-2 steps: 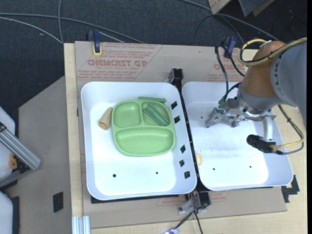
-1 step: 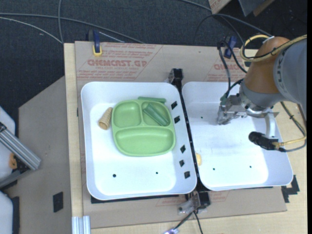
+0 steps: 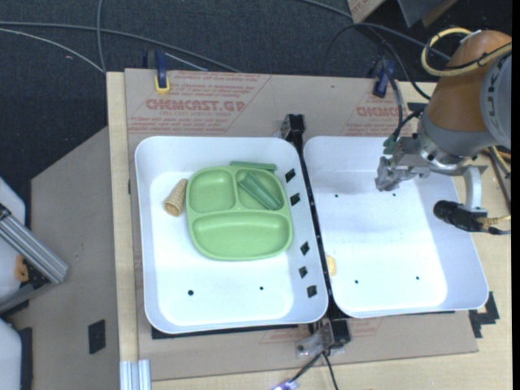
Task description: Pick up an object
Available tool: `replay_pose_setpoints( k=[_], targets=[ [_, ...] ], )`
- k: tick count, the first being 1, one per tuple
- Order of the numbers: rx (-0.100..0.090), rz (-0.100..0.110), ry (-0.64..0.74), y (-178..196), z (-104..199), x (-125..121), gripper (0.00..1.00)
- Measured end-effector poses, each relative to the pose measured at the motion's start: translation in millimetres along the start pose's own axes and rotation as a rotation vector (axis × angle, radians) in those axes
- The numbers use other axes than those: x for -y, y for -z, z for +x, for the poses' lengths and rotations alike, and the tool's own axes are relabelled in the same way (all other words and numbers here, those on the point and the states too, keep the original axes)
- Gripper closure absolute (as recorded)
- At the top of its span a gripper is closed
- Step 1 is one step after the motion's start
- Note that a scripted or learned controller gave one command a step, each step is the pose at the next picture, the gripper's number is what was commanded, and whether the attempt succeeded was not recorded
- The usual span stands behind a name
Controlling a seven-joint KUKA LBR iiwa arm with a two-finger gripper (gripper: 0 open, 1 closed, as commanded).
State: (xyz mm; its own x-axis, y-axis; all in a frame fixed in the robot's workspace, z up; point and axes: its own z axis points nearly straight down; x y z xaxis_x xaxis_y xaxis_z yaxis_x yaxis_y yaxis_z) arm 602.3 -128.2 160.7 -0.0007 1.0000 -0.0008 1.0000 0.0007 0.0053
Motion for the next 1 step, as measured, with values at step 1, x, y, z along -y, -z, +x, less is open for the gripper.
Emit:
replay_pose_setpoints(
  k=[1],
  targets=[
    [0.001, -0.003, 0.001, 65.0, -2.3, -4.7, 1.0]
  ],
)
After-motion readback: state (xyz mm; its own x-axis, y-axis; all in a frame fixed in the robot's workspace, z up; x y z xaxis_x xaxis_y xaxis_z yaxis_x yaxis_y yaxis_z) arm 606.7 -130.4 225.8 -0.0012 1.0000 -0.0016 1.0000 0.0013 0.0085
